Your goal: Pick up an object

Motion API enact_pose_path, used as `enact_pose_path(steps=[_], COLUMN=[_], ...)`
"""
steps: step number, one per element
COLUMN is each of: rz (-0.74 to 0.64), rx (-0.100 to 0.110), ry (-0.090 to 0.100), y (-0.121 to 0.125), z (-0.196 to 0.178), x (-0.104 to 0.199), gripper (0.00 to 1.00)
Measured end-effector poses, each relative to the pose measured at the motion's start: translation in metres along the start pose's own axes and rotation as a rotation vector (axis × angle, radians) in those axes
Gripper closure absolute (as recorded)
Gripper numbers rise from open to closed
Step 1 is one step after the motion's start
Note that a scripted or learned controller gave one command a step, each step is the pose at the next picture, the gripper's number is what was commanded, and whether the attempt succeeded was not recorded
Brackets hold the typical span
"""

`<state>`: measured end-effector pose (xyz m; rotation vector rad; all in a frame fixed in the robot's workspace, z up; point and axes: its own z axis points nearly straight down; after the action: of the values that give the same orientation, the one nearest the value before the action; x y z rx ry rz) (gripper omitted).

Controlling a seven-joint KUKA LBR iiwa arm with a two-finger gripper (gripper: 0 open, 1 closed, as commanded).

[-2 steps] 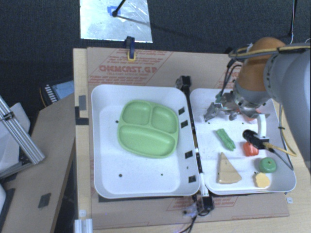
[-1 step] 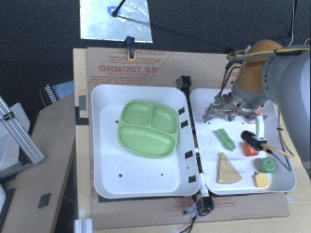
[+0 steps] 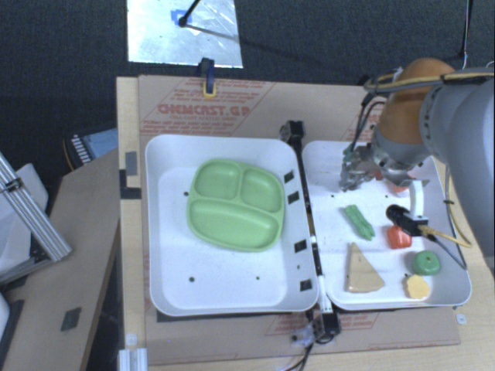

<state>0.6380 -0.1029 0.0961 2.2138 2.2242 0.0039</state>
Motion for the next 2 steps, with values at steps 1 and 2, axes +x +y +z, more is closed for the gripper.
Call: enact_pose_path(steps=[1, 2], rz=[-0.001, -0.001], rx=[-0.003, -0.003], ry=[0.000, 0.000], y=[0.008, 0.012], z=[-0.063, -0.127], x=[0.004, 0.004], gripper=[1.00, 1.00])
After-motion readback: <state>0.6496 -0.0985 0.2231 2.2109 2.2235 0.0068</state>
